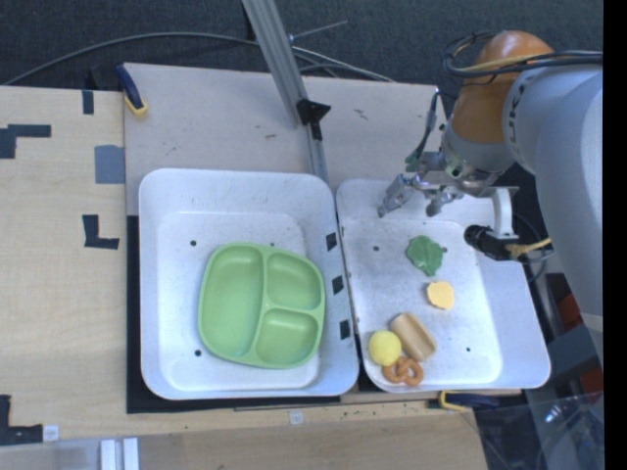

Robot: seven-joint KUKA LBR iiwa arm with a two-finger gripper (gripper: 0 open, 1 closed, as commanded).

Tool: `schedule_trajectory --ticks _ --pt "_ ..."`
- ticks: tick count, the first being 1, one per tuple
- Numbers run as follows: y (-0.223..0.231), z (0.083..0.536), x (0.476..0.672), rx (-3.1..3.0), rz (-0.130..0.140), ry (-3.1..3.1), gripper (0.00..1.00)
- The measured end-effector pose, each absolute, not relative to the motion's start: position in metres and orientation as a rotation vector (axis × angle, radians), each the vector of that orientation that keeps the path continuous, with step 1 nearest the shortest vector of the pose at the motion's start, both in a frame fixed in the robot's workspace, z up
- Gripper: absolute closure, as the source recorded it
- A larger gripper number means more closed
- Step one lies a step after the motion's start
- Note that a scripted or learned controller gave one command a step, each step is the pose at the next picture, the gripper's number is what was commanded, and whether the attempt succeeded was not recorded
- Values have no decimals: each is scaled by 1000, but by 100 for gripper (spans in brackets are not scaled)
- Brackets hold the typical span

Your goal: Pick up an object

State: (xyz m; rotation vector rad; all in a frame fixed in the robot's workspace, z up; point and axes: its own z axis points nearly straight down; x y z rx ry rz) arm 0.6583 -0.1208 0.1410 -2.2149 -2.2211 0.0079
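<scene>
Green leafy piece (425,254) lay crumpled, flat, in right bin (509,346) upper middle. Pincer (412,198) hovered above bin's far edge, fingers spread, pinching nothing. Bare floor around piece (yellow slice (440,295) nearest, below); other food crowded near rim.

Dark carpet floor (118,13); wood bench (59,262) w/ tape.

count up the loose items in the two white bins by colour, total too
Green: 2, the light green plastic divided plate in the left bin and the small dark green leafy toy in the right bin
Yellow: 2, the round yellow ball and the yellow-orange disc
Tan/brown: 2, the tan bun-shaped toy and the brown pretzel
Total: 6
</scene>
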Motion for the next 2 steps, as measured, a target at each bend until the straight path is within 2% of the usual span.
schedule_trajectory --ticks 1,2 --pt "-120 87 657 -2216 7 -2223 0" --pt "-119 101 658 -2216 4 -2226 100"
